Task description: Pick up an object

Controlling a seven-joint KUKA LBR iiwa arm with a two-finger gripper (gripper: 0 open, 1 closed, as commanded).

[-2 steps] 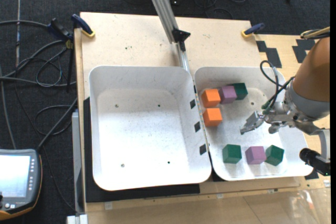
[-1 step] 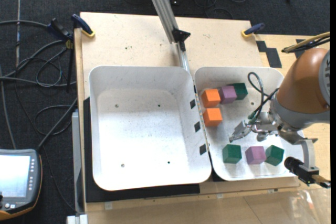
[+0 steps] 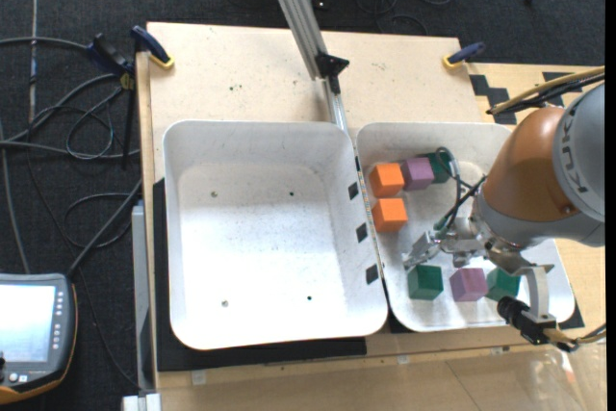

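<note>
From the camera view we record the tool [image 3: 445, 250] low in the right bin [image 3: 563, 308], its opening impossible to tell, above a green cube [image 3: 423, 283] lying square with no long axis, judged light, rigid, best gripped across opposite flat faces.

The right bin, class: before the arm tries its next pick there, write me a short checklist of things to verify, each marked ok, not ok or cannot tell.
1. Blocks are within the right bin: ok, two orange, two purple, three green.
2. Gripper is over that bin: ok, above the front row.
3. Nearest target: green block sits just below the gripper: ok.
4. Room around it: purple block lies close beside it: not ok.
5. A block already held: cannot tell.
</note>
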